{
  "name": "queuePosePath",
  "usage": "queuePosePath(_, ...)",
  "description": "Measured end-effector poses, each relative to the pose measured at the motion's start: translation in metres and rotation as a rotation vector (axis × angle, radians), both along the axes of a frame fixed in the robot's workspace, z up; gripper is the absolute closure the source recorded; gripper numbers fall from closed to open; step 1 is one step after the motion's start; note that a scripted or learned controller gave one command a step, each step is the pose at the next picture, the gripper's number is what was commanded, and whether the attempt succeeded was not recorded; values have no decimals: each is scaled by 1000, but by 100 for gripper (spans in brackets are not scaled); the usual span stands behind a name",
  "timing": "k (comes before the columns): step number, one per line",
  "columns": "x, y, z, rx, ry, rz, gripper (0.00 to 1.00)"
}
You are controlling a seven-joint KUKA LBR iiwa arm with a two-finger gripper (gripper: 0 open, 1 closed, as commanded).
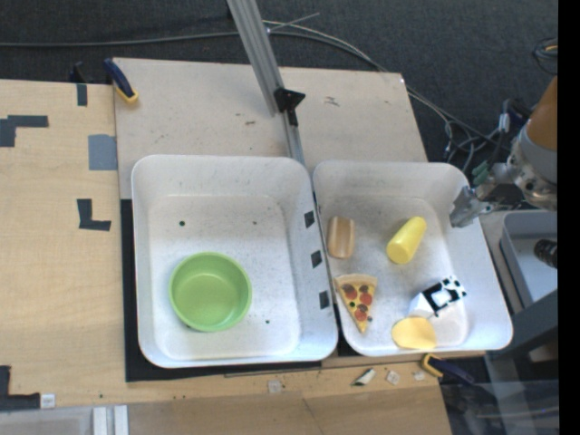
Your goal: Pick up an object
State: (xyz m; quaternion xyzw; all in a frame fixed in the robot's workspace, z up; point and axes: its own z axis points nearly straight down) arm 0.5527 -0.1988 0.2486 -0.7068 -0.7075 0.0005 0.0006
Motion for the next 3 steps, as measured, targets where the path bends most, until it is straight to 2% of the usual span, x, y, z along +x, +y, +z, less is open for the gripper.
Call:
queuePosePath(1,0,0,0,0,0,0,0)
queuePosePath(2,-7,8,-52,0,6,0,0)
queuePosePath(3,-3,11,-99,0,6,0,0)
